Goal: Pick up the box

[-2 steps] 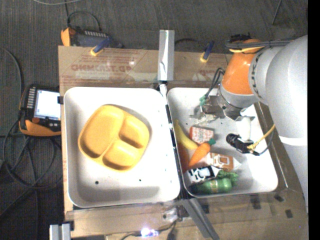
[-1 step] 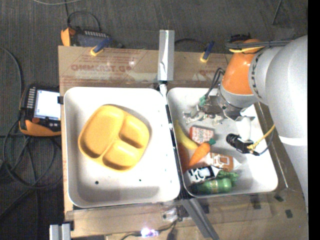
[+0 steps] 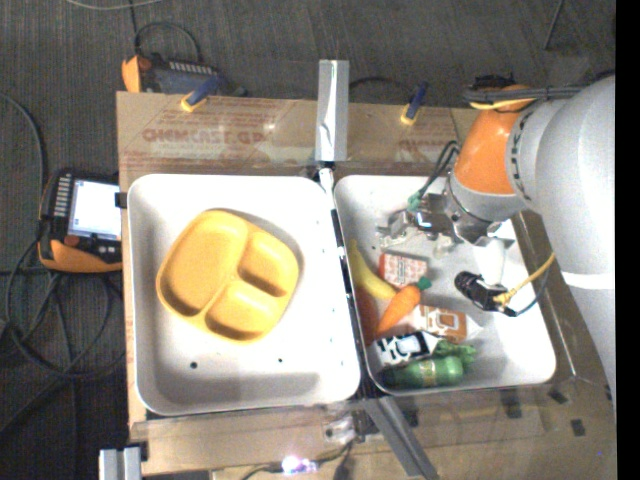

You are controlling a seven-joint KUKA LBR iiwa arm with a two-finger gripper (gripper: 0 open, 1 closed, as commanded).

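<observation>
The box's label is too blurred to read; hand grip unclear.

Red lettering on cardboard sheet unreadable; no text legible.

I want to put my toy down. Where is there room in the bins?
Left bin: bare floor all around the yellow tray, widest along the near edge. Right bin: crowded left side with banana, carrot, box; bare near-right corner.
</observation>
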